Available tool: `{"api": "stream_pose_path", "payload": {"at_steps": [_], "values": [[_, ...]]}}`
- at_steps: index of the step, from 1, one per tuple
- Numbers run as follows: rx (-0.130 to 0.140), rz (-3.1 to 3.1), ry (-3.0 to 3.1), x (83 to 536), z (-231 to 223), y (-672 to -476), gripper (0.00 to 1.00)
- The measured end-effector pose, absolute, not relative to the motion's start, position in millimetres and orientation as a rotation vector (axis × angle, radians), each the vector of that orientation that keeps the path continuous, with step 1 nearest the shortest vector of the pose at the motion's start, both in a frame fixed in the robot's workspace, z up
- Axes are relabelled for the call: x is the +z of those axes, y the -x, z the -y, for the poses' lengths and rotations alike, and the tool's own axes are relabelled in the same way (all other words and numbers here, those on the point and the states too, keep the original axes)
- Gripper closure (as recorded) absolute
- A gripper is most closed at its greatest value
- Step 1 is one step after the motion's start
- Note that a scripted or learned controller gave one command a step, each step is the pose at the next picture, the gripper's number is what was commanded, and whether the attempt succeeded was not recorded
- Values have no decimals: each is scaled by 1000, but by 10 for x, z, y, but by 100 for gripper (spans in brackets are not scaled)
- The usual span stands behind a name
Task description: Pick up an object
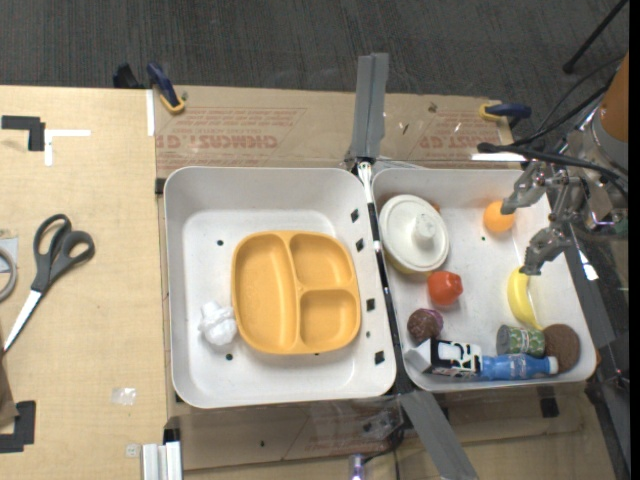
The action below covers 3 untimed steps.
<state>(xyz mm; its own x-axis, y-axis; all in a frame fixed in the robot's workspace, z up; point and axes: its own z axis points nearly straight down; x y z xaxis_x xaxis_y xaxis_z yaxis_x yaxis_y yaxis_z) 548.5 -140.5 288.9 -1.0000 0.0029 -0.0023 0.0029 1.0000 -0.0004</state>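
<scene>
Right bin [480, 180]: it carries the loose items, so this is where a pick can be made; the arm reaches in over its far right side.
Left bin [190, 268]: it holds a yellow divided plate [297, 291] and a crumpled white scrap [214, 322], well apart from the arm.
Gripper [534, 226]: it hangs over the right bin's right half with its jaws spread, one finger up near the orange ball [498, 217], the other lower, just above the banana [519, 297].
Jaws: nothing sits between them, so nothing is held.
Likely target: the orange ball or the banana, judging by nearness; height above them is hard to read from this slanted view.
Orange ball: just left of the upper finger, beside the gap, not in it.
Banana: directly below the lower finger, lying along the bin's right wall.
Other items: white lidded bowl [415, 232], red tomato [445, 287], blue bottle [500, 367] along the near wall, all left of or below the jaws.
Tabletop: scissors [45, 263] lie far left, out of play.
</scene>
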Motion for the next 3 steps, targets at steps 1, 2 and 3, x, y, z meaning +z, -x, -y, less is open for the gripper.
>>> {"api": "stream_pose_path", "payload": {"at_steps": [1, 2, 3], "values": [[-1, -3135, 151, 1299, 1508, -6085, 0], [-2, -3098, 490, 934, 1737, -5195, 0], [-1, -3079, 583, 941, 1326, -6455, 0]]}}
